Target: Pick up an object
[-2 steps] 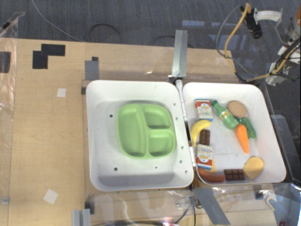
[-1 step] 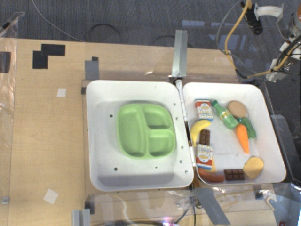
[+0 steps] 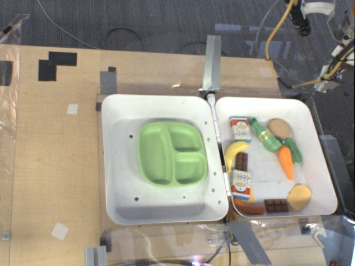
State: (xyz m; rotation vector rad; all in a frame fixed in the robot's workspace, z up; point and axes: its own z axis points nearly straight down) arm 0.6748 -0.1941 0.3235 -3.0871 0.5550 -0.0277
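Note:
The right white bin (image 3: 313,127) holds several toy foods. A red-and-white carton (image 3: 240,129) lies at its upper left, next to a green bottle (image 3: 264,136) and a tan egg-shaped piece (image 3: 280,128). An orange carrot (image 3: 286,162) with green leaves lies right of the middle. Along the left wall are a yellow banana (image 3: 234,150), a brown chocolate bar (image 3: 241,160) and a second carton (image 3: 242,184). At the front edge lie a red sausage (image 3: 248,208), a small chocolate piece (image 3: 275,205) and a yellow-tan round piece (image 3: 299,197).
The left white bin (image 3: 125,118) holds a green divided plate (image 3: 172,153). A grey metal post (image 3: 211,65) stands behind the seam between the bins. Yellow and black cables with a white fitting (image 3: 302,15) hang at the top right.

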